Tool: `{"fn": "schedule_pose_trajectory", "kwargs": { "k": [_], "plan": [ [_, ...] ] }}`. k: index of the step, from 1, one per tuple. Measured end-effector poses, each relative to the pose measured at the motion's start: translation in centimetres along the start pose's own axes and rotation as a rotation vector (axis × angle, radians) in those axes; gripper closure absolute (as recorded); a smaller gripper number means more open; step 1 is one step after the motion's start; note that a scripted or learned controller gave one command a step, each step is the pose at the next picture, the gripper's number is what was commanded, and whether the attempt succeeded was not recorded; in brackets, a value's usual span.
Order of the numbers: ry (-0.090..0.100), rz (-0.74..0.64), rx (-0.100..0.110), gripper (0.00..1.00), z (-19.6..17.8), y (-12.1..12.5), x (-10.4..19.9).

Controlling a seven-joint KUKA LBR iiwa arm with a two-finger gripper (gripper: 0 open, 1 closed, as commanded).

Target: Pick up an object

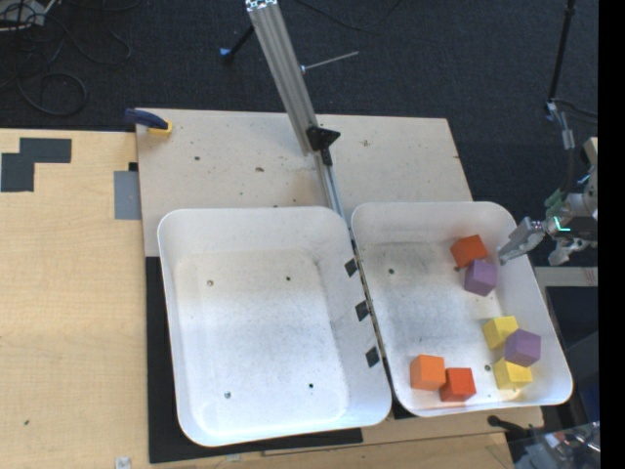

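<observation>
The right bin [420, 291] holds several small blocks. An orange block [469, 250] and a purple block [479, 277] lie near its right wall. Further forward sit a yellow block [500, 330], a second purple block [523, 347] and another yellow block [511, 373]. An orange block [427, 371] and a red-orange block [457, 384] rest at the front. My gripper [540, 244] hangs over the right bin's right rim, just right of the upper orange block, open with nothing between its fingers.
The left bin [254, 320] stands beside the right one, with black clips along the shared edge. A slanted aluminium post [288, 76] rises behind the bins. A blue and yellow clamp [148, 121] lies at the board's back left corner.
</observation>
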State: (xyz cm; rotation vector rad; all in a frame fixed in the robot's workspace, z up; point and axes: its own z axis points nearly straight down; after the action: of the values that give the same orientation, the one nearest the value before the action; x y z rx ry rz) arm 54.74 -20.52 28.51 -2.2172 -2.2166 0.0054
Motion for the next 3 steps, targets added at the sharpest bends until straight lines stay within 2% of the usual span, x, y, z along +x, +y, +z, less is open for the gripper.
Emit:
{"fn": "schedule_pose_trajectory", "kwargs": {
  "k": [1, 2, 3],
  "plan": [
    [-0.001, 0.0, -0.004, 0.0, -0.2, 0.1, 0.0],
    [0.001, 0.0, 0.002, 0.0, 6.2, 0.1, -0.1],
    [0.001, 0.001, 0.002, 0.0, 11.9, -1.0, 0.1]
  ]
}}
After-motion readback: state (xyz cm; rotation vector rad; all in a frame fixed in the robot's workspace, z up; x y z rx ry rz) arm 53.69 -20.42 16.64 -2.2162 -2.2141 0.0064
